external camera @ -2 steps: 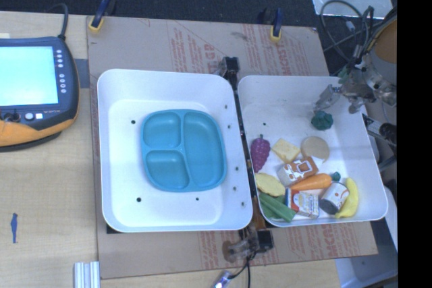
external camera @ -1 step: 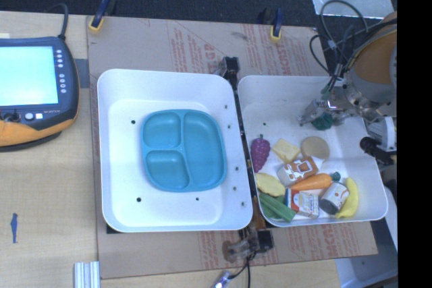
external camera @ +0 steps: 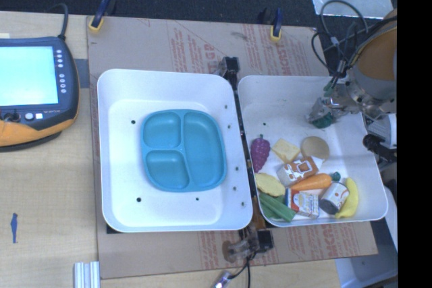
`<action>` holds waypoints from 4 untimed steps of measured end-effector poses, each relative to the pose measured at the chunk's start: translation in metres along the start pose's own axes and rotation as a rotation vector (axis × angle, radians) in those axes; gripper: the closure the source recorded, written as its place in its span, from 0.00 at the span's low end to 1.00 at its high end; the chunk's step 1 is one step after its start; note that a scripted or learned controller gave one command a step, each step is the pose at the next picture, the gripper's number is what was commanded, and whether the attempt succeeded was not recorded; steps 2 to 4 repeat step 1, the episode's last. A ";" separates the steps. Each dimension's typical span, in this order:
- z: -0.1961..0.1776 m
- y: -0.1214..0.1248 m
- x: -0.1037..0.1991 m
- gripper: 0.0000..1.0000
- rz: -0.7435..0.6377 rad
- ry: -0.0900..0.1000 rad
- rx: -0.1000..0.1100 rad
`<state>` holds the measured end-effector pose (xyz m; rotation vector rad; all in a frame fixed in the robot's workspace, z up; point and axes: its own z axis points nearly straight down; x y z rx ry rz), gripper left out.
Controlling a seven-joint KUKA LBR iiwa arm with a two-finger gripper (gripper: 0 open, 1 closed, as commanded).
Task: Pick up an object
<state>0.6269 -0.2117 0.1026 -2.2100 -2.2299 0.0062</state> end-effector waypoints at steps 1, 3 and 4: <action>0.011 0.018 0.077 1.00 0.001 0.003 0.001; 0.011 0.018 0.077 1.00 0.001 0.003 0.001; 0.011 0.018 0.077 1.00 0.001 0.003 0.001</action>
